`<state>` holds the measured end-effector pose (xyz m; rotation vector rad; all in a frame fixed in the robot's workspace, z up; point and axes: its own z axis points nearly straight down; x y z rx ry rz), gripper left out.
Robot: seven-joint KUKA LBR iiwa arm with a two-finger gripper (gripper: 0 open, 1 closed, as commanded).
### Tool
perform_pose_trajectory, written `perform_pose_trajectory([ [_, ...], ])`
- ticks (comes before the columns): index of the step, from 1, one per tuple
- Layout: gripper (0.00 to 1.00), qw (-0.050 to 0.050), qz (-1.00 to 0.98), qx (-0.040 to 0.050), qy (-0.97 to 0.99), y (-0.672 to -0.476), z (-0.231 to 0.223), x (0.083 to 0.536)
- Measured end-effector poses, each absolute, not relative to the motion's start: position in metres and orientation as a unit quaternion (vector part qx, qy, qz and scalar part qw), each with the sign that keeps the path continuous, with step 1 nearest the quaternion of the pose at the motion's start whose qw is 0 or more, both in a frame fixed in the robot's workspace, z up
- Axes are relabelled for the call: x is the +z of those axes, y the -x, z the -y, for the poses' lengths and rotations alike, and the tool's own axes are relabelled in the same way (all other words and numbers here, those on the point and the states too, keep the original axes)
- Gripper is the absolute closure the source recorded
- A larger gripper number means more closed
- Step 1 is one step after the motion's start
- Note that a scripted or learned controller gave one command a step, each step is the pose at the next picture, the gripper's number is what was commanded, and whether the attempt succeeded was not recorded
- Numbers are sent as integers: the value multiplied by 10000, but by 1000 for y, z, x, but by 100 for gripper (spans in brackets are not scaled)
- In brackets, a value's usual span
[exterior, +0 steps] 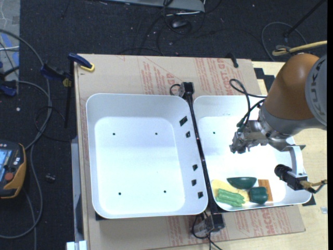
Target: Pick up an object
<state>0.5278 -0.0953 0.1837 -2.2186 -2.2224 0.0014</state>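
My gripper (239, 144) hangs over the middle of the right bin (218, 113), with nothing visible between its fingers. Along the near edge of that bin lie several objects: a dark green bowl-shaped piece (242, 182), a light green ridged object (229, 197), a dark green round object (258, 195), a yellow piece (220, 184) and a small orange-brown block (264, 184). They sit below and slightly right of the gripper, apart from it.
The left bin (135, 150) lies beside the right one, with a black divider strip (195, 145) between them. Both rest on a cardboard-topped bench (156, 72). A black fitting (289, 176) sticks out near the right bin's right edge. Cables lie on the dark floor behind.
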Motion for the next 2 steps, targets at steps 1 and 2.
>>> perform_pose_trajectory([
  [1, 100, -3, 7076, 0, 7066, -588, 101, 86],
  [2, 100, 0, 7070, -2, 7072, -551, 100, 89],
])
